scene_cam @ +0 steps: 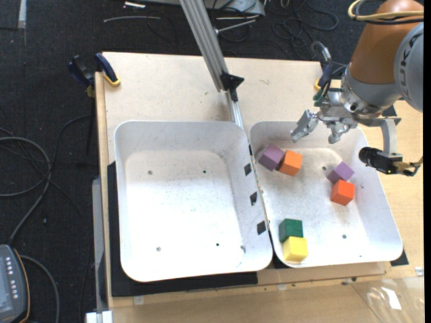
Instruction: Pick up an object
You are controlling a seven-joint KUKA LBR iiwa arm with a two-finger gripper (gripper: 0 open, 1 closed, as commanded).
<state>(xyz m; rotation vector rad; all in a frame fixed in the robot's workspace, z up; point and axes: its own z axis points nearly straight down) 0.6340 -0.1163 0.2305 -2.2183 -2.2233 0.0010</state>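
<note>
Gripper (319,132) hangs over the far edge of the right bin (377,244), jaws spread wide with nothing between them. We note six blocks in that bin: purple block (272,157) touching orange block (291,162), small purple block (342,172) beside red block (343,192), green block (291,229) against yellow block (294,248).

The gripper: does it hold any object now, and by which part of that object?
Nothing is held. The gripper hangs open above the far end of the right bin, with nothing between its fingers; the blocks lie on the bin floor.
</note>
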